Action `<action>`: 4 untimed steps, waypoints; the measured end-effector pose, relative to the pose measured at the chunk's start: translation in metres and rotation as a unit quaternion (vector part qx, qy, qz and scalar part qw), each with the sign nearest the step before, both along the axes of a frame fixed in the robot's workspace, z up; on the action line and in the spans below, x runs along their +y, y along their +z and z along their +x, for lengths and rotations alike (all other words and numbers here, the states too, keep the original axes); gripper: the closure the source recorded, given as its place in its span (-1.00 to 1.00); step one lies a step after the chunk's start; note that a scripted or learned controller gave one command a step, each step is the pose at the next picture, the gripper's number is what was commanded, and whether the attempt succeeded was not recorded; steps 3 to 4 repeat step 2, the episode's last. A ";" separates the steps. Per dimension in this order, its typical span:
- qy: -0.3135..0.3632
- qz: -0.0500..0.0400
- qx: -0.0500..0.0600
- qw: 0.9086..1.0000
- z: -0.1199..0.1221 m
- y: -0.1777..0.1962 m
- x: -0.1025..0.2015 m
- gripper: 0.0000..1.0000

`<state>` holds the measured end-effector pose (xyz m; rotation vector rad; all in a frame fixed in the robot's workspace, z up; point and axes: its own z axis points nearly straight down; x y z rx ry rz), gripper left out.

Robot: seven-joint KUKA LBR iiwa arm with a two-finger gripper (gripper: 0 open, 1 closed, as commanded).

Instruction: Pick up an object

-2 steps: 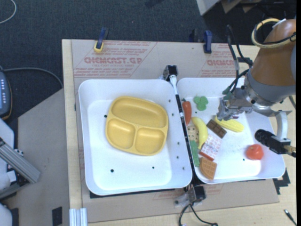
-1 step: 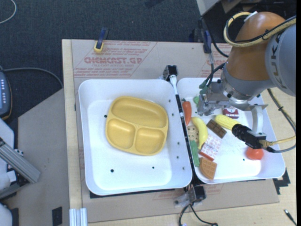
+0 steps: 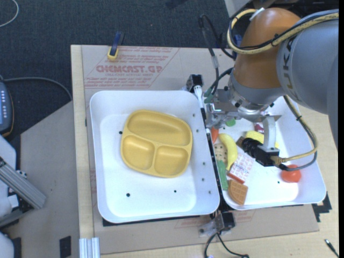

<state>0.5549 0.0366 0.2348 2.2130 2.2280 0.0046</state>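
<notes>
Banana (image 3: 231, 150), yellow and curved, lies in the right bin (image 3: 312, 190) near its left wall. It is one of several small things that could be picked. Just beside it is a red-and-white packet (image 3: 241, 168), and a brown wafer (image 3: 238, 192) lies below that. A red-orange ball (image 3: 291, 174) sits apart, toward the bin's right side. The left bin (image 3: 99, 144) holds a yellow divided plate (image 3: 157, 143).

The grey arm (image 3: 309, 58) reaches in from the right. Its gripper (image 3: 243, 114) hangs over the upper part of the right bin, just above the banana. The wrist hides it, so it is impossible to tell whether it is open or closed, and nothing can be seen in its hold. This looks like the approach step. The next move calls for a descent centred on a single item, clear of the bin wall.
</notes>
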 end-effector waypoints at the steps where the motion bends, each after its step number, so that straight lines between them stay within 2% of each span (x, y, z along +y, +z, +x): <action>1: -0.003 -0.001 0.000 1.000 0.010 -0.005 0.000 1.00; 2: -0.004 -0.001 0.004 1.000 0.002 -0.021 -0.001 1.00; 4: -0.004 -0.001 0.004 1.000 0.002 -0.021 -0.001 1.00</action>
